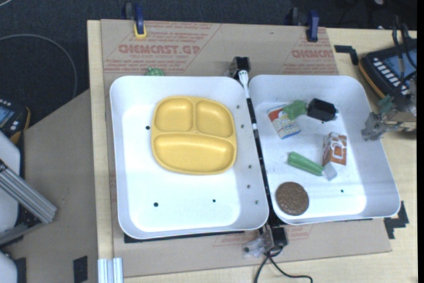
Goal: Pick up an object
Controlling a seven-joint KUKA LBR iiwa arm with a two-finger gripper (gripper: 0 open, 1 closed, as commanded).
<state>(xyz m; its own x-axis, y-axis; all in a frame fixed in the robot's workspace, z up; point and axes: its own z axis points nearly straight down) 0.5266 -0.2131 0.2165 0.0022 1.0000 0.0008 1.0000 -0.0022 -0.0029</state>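
Note:
The right bin (371,199) holds several small objects. A black block (321,109) lies near its back, beside a white, red and green carton (285,121). A green stick (305,163) lies slantwise in the middle, with a brown and red packet (335,149) to its right. A brown round disc (292,198) sits near the front rim. The left bin (179,212) holds a yellow divided plate (193,134) in its back half.
Both bins rest on a cardboard sheet (165,46) held by blue clamps (138,18) at the back. A small green item (155,71) lies just behind the left bin. Cables and a dark device (391,73) crowd the bench right of the right bin.

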